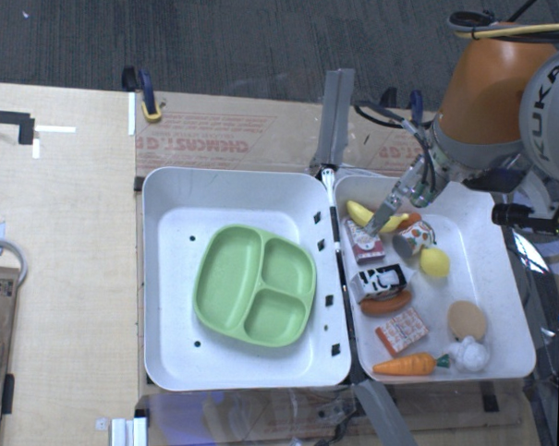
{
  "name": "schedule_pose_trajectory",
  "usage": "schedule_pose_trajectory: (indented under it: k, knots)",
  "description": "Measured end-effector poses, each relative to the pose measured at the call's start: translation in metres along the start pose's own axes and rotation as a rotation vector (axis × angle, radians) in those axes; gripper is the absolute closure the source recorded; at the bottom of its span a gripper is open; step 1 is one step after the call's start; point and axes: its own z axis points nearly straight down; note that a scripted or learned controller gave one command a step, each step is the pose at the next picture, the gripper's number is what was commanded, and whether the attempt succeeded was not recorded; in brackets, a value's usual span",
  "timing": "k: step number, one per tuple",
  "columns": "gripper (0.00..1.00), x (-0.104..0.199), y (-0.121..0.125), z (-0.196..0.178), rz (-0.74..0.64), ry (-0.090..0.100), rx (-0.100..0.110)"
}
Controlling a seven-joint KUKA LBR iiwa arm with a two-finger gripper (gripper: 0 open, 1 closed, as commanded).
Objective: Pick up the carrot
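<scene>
Now, gripper [379, 222]: over the banana [361, 213]; can't tell its grip.
Carrot [406, 364]: right bin [513, 274], front edge.

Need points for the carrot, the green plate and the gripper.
carrot [405, 364], camera view, middle of the orange body.
green plate [224, 272], camera view, floor of its largest compartment.
gripper [375, 225], camera view, between the fingertips.

We see a pale wooden counter [58, 217] under even light. Beyond its far edge lies dark grey carpeted floor [223, 35]. A brown cardboard sheet [237, 137] lies across the counter's back.
</scene>
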Motion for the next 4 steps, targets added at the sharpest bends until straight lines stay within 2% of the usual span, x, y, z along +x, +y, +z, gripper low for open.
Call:
schedule_pose_trajectory:
  k: [1, 2, 3, 4]
  knots:
    - [0.00, -0.028, -0.027, -0.042, 0.722, -0.002, 0.001]
    - [0.00, -0.001, 0.006, -0.116, 0.212, -0.002, -0.001]
    - [0.00, 0.020, -0.029, 0.020, 0.337, 0.001, 0.001]
    - [0.00, -0.005, -0.032, 0.005, 0.116, -0.002, -0.001]
